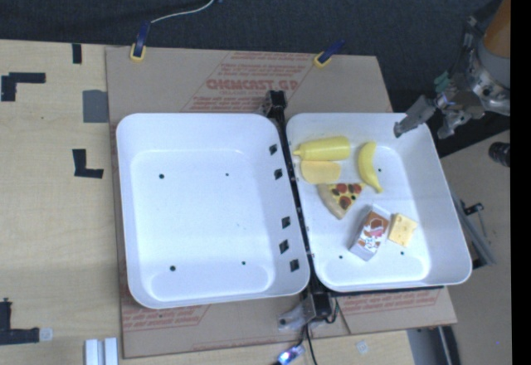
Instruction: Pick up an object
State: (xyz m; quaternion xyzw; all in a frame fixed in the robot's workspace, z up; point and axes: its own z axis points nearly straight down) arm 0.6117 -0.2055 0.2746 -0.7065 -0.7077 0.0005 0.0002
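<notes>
The right bin (440, 214) holds several toy foods. A yellow bottle (323, 147) lies near its top left, with a pale yellow block (322, 172) just below it. A banana (369, 166) lies to their right. A pizza slice (342, 198) sits mid-bin. A small printed carton (371, 235) and a cheese wedge (402, 230) lie toward the front. My gripper (427, 124) hangs over the bin's top right corner, above and to the right of the banana. It is open, with nothing between its fingers.
The left bin (133, 189) adjoins the right one along a clipped seam (286, 189). Both stand on a cardboard sheet (249, 81) on the wooden bench. A white cable (199, 2) runs across the dark floor behind.
</notes>
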